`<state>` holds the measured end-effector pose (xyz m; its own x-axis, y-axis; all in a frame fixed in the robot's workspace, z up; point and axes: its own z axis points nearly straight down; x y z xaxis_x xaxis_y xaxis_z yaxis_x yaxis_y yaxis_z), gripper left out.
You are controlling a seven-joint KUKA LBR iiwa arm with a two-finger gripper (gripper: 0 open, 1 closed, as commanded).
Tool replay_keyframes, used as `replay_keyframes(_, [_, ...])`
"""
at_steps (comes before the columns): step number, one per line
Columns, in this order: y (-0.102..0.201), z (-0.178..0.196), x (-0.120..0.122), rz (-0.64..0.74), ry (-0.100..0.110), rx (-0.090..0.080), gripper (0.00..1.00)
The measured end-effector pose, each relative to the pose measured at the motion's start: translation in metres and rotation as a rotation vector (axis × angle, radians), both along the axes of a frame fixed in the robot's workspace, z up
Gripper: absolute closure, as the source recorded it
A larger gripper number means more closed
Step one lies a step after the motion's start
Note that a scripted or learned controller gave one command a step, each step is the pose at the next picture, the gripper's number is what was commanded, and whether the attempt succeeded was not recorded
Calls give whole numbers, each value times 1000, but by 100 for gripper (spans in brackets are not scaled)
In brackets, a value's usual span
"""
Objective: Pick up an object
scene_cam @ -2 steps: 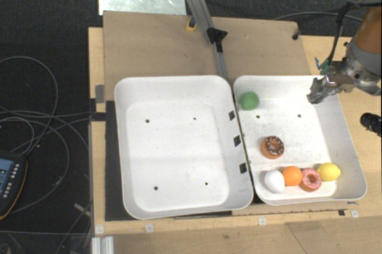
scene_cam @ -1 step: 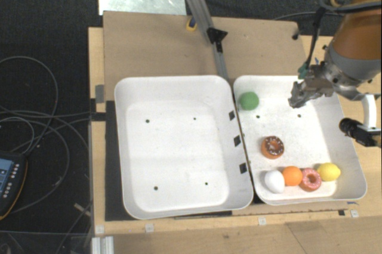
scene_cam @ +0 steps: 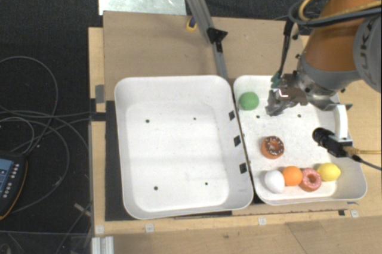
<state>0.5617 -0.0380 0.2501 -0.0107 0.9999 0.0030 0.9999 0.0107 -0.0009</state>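
The arm reaches in over the right bin (scene_cam: pixel 358 187), and its hand (scene_cam: pixel 276 105) hangs above the bin's upper part, just beside a green ball (scene_cam: pixel 249 100). Whether the hand is apart or together cannot be told from this slant, and nothing can be seen held in it.

The ball looks like the thing to go for, lying near the bin's upper left corner, well apart from the rest. The brown doughnut (scene_cam: pixel 273 147) lies alone in the middle; the white egg (scene_cam: pixel 274 181), orange (scene_cam: pixel 292 176), pink doughnut (scene_cam: pixel 310 179) and lemon (scene_cam: pixel 329 172) crowd along the near wall (a poor place to try, with neighbours touching).

To do this well, I judge the hand should shift left until it is centred over the ball, then come straight down. A ball rolls off at a glancing touch, so the closing should be square across its middle and low enough to get past its widest part. The nearby bin wall leaves little room on that side. The left bin (scene_cam: pixel 128 145) plays no part.
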Motion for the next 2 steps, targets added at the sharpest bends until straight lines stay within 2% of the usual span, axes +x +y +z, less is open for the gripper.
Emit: replay_keyframes(2, [89,3,-22,0,-1,0,100])
